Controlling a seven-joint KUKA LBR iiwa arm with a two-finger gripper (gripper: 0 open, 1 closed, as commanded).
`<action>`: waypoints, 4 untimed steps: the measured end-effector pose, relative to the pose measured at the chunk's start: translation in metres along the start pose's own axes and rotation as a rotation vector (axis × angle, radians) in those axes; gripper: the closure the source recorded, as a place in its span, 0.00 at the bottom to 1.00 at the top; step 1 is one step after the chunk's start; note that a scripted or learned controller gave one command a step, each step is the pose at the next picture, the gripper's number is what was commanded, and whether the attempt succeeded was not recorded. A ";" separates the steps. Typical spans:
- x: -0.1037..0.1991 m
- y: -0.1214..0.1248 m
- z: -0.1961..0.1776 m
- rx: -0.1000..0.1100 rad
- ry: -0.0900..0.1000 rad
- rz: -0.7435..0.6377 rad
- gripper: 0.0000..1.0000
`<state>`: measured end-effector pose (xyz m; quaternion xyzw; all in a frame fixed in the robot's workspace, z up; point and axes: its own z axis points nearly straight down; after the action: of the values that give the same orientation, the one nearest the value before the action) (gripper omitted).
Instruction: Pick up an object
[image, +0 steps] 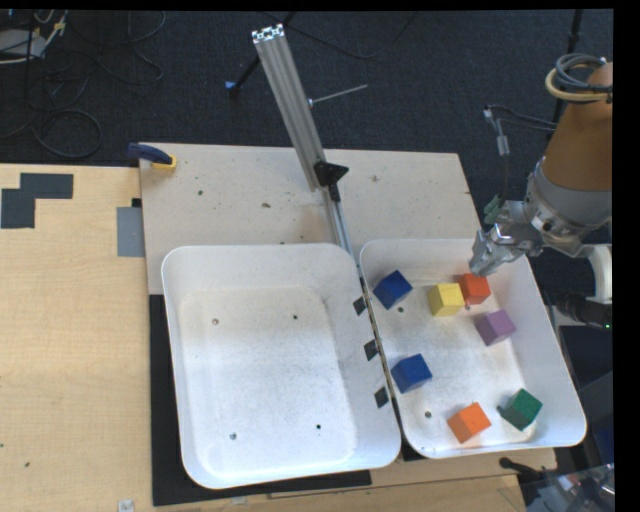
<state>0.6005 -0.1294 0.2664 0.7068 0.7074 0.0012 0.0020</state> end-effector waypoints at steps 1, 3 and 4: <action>0.000 0.000 -0.006 0.005 0.001 -0.004 1.00; 0.113 0.013 0.021 0.010 0.003 -0.003 1.00; 0.165 0.022 0.037 0.010 0.003 -0.003 1.00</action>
<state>0.6229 0.0353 0.2290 0.7057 0.7085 -0.0012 -0.0026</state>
